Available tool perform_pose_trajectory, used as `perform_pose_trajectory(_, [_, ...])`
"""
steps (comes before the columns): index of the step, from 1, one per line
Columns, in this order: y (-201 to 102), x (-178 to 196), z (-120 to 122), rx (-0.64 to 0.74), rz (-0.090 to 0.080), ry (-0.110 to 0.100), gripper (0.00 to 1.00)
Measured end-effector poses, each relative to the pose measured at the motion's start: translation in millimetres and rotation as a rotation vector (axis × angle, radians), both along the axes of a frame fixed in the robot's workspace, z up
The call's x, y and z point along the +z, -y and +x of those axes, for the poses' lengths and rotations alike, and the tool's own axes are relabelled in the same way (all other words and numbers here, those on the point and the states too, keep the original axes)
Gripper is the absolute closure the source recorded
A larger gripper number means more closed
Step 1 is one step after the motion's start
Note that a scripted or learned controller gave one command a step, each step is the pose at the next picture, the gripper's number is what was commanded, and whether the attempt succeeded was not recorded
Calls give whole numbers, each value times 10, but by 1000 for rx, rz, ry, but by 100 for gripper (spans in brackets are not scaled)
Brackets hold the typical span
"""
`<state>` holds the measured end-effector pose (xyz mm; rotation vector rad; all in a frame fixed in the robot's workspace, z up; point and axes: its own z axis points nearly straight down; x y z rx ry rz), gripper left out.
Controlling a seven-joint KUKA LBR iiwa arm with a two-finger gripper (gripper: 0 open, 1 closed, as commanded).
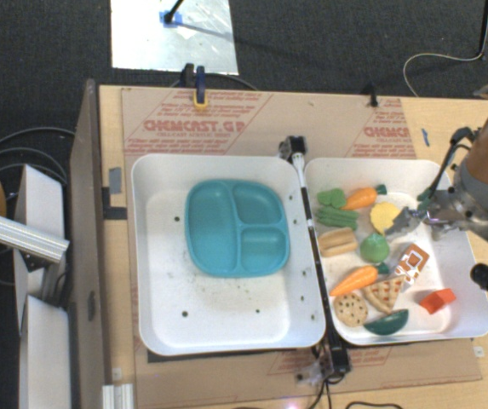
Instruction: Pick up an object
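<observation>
Apparently reaching for a pick, the gripper (pixel 407 220) hangs low over the right bin (pixel 473 313), beside the yellow toy lemon (pixel 385 216); whether its jaws are apart, I cannot tell. Toy foods crowd that bin; the teal divided plate (pixel 236 227) fills the left

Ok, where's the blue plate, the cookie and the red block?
blue plate (pixel 237 228): camera view, on the divider ridge at its middle.
cookie (pixel 350 308): camera view, centre of its top.
red block (pixel 438 300): camera view, its top face.
</observation>
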<state>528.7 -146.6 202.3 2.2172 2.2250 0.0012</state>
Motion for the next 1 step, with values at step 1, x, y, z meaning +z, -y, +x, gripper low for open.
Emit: perform_pose_trajectory(1, [-531, -1233, 92, 5, 1, -1, 0])
